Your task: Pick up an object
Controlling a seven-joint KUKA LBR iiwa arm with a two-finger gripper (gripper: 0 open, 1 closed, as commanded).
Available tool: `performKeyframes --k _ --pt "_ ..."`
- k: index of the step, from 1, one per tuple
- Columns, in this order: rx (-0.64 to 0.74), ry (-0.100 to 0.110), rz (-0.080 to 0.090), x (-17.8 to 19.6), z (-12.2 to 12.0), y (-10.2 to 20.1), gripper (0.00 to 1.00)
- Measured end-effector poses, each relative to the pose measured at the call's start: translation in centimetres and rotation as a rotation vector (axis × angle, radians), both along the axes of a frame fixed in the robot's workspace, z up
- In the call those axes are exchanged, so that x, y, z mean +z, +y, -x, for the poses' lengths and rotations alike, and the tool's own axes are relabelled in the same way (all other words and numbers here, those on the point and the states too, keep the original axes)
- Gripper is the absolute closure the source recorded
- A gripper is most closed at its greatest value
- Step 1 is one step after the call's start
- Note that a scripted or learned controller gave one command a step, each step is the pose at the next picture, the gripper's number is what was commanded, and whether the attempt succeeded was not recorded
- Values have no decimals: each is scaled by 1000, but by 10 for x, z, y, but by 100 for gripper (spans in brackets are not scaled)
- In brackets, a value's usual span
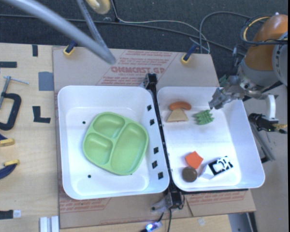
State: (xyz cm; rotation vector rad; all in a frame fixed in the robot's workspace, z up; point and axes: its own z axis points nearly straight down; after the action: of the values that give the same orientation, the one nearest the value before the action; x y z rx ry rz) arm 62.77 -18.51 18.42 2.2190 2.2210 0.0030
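Note:
The right bin (246,144) holds a small green leafy toy (203,117), a tan wedge (177,115) with a reddish-brown sausage shape (179,105) just behind it, an orange block (194,159), a brown round piece (189,174) and a black-and-white item (220,166). My gripper (216,103) hangs over the bin's far right part, just up and right of the green toy. Nothing shows between its fingers.
A green divided plate (116,142) lies in the left bin (67,129). A black divider with clips (157,134) runs between the bins. Clamps and tools (7,110) lie on the bench at left. Cables (193,28) run behind the bins.

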Motion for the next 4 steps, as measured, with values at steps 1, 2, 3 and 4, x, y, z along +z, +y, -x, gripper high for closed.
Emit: performKeyframes --k 1,2,3,4 --pt "0 -2 2 59 2 -8 100" --pt "1 -1 1 97 1 -7 100" --pt "5 5 -1 82 10 53 100" --pt "5 5 -1 85 20 108 100"
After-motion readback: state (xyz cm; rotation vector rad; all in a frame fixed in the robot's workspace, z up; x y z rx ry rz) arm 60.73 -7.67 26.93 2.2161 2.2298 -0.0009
